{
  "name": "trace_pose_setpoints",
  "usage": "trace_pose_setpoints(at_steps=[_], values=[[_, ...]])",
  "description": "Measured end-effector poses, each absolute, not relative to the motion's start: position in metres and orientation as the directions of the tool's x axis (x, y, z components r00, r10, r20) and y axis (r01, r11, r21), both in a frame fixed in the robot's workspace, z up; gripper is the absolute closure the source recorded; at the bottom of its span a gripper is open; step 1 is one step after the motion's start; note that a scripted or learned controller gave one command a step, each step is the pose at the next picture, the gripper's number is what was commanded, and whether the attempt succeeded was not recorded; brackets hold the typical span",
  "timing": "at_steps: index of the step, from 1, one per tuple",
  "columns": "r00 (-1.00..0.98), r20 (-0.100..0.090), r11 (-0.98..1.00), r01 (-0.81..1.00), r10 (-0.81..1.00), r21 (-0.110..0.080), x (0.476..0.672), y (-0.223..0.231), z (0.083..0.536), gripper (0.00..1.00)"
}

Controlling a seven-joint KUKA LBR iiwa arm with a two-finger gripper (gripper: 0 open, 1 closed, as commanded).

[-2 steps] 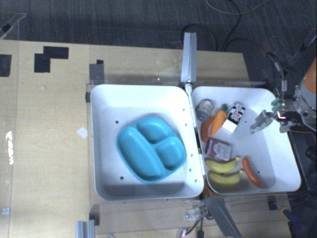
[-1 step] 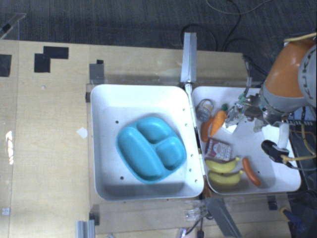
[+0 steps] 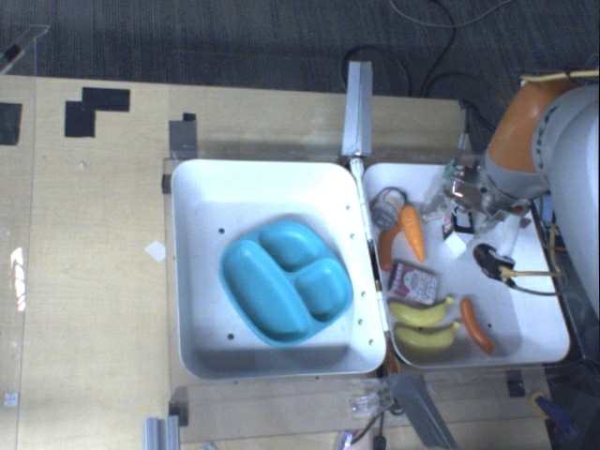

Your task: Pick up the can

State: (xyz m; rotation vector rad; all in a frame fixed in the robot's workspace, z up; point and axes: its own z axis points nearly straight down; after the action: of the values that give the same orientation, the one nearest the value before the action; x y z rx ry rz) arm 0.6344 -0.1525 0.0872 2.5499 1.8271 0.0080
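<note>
From my remote seat: the grey arm with the orange band [image 3: 553, 143] reaches in from the right over the right-hand shallow white bin [image 3: 548, 340]. The left-hand white bin [image 3: 202, 251] holds a blue three-part plastic tray [image 3: 286, 279].

The two-finger gripper [image 3: 466, 212] hovers in the right bin's upper middle; nothing seen between its fingers, spread undeterminable. The small silver metal can [image 3: 387, 207] lies at the upper left corner, against the dividing wall, just beside an orange carrot [image 3: 412, 232].

Risks, my judgement: the wall and carrot crowd the can, so a finger could strike either, or the round can could roll away.

Below: dark red packet [image 3: 413, 282], yellow bananas [image 3: 424, 324], red sausage [image 3: 477, 326]. The can's orientation is unclear; the wrist hides the bin's upper right.
</note>
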Motion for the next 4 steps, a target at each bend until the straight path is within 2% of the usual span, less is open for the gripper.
trace_pose_setpoints(at_steps=[1,2,3,4], values=[[0.315,0.002,-0.315,0.949,0.949,0.010,0.636,-0.151,0.099,1.00],[0.449,0.000,-0.449,0.893,0.894,0.003,0.658,-0.133,0.221,1.00],[0.484,0.000,-0.484,0.875,0.875,0.003,0.669,-0.137,0.282,1.00],[0.559,0.000,-0.559,0.829,0.829,0.002,0.669,-0.159,0.276,1.00]])
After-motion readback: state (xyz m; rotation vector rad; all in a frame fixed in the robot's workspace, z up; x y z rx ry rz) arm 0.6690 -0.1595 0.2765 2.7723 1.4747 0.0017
